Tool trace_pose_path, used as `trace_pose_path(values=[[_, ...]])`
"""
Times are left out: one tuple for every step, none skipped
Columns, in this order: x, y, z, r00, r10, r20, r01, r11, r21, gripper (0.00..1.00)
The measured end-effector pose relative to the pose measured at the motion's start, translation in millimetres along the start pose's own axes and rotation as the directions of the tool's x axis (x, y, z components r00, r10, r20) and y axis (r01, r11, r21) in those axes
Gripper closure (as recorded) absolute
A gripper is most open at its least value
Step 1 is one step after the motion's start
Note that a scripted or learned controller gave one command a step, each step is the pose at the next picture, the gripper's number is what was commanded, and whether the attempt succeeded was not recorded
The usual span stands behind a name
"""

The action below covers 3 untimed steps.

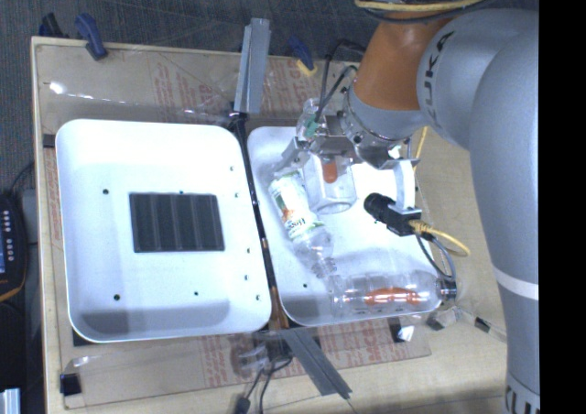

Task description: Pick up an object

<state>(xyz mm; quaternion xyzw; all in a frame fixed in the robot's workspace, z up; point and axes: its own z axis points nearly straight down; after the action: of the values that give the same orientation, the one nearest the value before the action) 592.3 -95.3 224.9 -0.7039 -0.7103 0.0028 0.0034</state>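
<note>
Clear cup directly under tool — touching.

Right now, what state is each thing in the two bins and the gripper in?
Left bin: holds a dark ribbed rectangular panel, lying flat.
Right bin: holds clear items.
Clear cup: under the gripper, orange showing inside.
Clear bottle: lying on its side, label visible.
Large clear container: on its side, orange item inside.
</note>
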Motion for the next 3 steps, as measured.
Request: trace_pose_path(values=[[-63,48,120,1.0,0.012,0.002,-0.012,1.0,-0.009,0.0],[-48,59,125,0.999,0.04,0.012,-0.04,0.999,0.016,0.0],[-57,30,124,1.0,0.024,0.005,-0.024,1.0,-0.018,0.0]])
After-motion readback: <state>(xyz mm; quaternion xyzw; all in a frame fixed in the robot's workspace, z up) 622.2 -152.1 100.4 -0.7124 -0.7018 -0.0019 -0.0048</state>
